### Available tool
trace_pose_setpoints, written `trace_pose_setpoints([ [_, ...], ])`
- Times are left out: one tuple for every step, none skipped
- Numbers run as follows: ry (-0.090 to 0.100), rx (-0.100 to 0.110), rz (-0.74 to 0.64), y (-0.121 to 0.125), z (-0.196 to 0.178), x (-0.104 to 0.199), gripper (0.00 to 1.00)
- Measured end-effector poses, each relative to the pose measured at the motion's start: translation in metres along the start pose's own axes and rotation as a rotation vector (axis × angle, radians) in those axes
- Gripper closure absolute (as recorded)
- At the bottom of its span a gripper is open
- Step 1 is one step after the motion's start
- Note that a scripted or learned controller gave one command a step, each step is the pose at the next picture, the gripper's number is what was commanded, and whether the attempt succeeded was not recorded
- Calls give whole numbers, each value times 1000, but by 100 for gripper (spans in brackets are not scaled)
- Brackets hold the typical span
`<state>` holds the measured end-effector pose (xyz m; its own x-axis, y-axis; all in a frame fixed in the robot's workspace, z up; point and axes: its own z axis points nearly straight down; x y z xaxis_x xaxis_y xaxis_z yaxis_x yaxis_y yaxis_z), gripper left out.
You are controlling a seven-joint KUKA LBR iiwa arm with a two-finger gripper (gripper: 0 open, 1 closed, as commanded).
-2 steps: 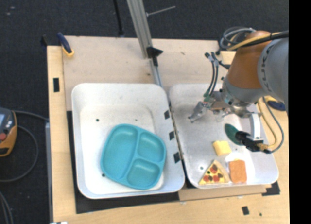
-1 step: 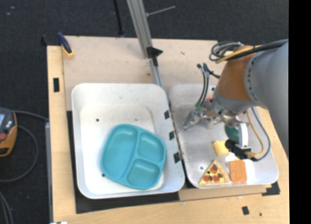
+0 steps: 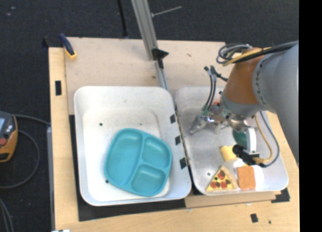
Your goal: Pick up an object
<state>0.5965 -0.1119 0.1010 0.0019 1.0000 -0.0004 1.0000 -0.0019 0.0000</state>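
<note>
My gripper (image 3: 200, 124) hangs low over the left part of the right bin (image 3: 197, 161), close to the wall shared with the left bin. Nothing shows under or in it. Behind it, the grey arm with its orange band (image 3: 242, 81) comes in from the right. Toys lie in the right bin's front right corner: a pizza slice (image 3: 221, 179), an orange block (image 3: 246, 177), a small yellow piece (image 3: 228, 152) and a teal piece (image 3: 241, 136), partly behind the arm's cables. They all lie to the right of the gripper and nearer the front.
A teal divided plate (image 3: 138, 161) lies in the left bin (image 3: 121, 100). A slanted aluminium post (image 3: 146, 22) rises behind the bins. Cables (image 3: 267, 140) loop from the wrist over the right bin's right side.
</note>
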Motion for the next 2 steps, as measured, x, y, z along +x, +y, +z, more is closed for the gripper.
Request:
trace_pose_setpoints([
  [0, -3, 3, 1, -11, -1, 100],
  [-1, -7, -4, 6, -75, 1, 100],
])
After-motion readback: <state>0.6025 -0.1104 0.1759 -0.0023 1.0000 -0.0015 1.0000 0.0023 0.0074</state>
